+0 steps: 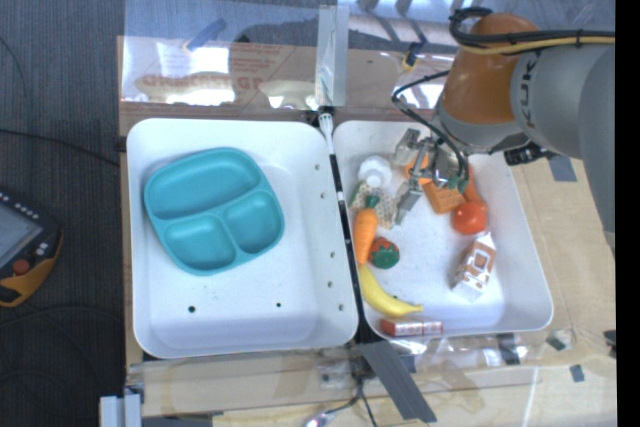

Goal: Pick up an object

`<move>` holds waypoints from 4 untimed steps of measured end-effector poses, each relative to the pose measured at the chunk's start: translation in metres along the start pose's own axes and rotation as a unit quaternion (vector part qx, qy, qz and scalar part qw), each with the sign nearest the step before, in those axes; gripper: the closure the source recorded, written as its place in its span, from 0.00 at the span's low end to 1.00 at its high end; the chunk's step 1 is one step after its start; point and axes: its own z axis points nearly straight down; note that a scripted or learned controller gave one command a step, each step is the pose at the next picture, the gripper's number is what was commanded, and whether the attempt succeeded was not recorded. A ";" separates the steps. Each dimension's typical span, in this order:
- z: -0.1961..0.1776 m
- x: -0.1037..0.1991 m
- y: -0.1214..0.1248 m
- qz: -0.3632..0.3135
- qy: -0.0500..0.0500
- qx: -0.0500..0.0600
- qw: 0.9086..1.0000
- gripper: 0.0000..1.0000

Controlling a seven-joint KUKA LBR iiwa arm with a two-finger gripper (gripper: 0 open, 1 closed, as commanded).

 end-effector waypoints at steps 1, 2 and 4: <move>-0.013 -0.002 0.001 -0.001 -0.002 0.001 1.000 1.00; -0.100 0.002 0.052 0.034 0.007 -0.001 0.999 1.00; -0.143 0.012 0.030 0.039 0.007 -0.001 0.999 1.00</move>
